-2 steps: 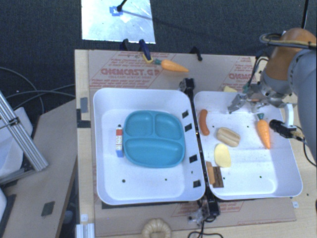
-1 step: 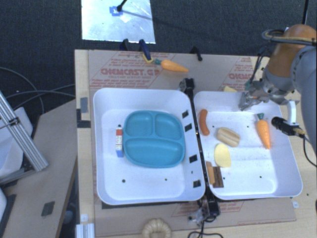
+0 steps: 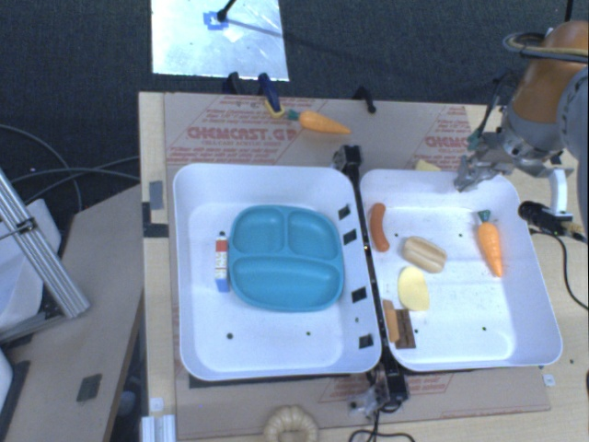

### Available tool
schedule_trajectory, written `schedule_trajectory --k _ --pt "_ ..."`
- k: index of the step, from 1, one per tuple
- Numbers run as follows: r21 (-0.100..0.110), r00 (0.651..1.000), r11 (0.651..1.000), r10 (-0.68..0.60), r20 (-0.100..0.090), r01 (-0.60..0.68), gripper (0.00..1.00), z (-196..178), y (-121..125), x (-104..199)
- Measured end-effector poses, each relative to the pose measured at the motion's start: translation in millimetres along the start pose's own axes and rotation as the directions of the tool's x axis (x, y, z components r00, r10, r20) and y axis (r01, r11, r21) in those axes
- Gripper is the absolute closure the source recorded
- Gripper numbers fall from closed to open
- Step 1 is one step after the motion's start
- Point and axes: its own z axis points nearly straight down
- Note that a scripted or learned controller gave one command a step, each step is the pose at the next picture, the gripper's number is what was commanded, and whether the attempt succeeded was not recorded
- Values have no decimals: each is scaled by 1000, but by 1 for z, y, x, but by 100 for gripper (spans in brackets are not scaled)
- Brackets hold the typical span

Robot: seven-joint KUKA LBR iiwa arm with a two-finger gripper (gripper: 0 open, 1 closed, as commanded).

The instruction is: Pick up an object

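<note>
The right bin (image 3: 515, 339) holds an orange carrot (image 3: 490, 246), a red sausage (image 3: 377, 226), a tan bun (image 3: 424, 253), a pale yellow slice (image 3: 414, 290) and a small brown block (image 3: 398, 325). My gripper (image 3: 468, 179) hangs over the far edge of the right bin, up and to the left of the carrot and apart from it. Nothing shows between its fingers.
The left bin (image 3: 198, 339) holds a blue divided plate (image 3: 281, 257) and a small tube (image 3: 221, 261) beside it. A second carrot (image 3: 317, 122) lies on the cardboard behind the bins. A shiny metal sheet (image 3: 216, 26) lies further back. A beige ring (image 3: 292, 424) sits at the front edge.
</note>
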Motion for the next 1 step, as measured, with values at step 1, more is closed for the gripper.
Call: schedule_trajectory --k 1 --pt "-2 1000 1000 -1 1 1 100 -46 5 -3"
